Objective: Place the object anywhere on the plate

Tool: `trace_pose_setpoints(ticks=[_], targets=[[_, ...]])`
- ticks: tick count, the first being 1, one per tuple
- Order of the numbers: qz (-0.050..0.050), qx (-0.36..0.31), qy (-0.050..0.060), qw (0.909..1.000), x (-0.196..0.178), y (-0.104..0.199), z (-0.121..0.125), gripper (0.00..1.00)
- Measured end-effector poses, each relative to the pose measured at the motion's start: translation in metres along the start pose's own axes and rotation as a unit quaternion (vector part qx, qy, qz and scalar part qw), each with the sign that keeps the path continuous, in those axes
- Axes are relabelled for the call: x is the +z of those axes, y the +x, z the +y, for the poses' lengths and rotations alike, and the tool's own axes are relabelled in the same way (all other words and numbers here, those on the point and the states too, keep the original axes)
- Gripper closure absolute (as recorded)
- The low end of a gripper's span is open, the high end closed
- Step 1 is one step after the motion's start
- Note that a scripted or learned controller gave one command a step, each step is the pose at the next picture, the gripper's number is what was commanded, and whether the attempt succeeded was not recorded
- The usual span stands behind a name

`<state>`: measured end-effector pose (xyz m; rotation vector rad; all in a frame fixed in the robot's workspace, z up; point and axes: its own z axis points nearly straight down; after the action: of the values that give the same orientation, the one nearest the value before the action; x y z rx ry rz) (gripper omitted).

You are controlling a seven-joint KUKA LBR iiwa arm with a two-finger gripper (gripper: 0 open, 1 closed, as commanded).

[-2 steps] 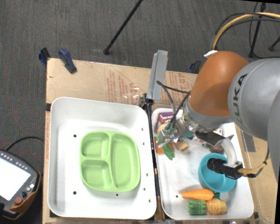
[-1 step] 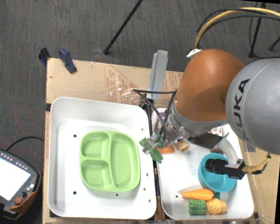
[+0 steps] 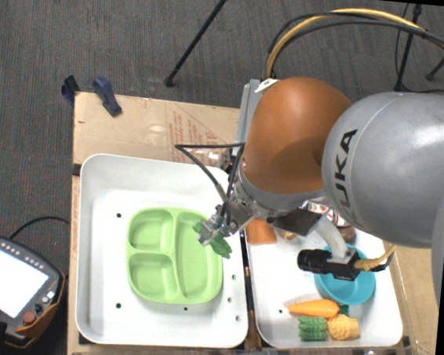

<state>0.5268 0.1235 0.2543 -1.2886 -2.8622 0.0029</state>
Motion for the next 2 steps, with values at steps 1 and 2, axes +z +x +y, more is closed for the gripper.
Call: trace_pose_setpoints(ticks=[1,2], targets=[[0.0,0.0,0.0,1.0,-0.0004,-0.0002,-0.0001,0.0],[0.0,0.0,0.001,1.0,-0.0089,-0.001,0.0,1.0]])
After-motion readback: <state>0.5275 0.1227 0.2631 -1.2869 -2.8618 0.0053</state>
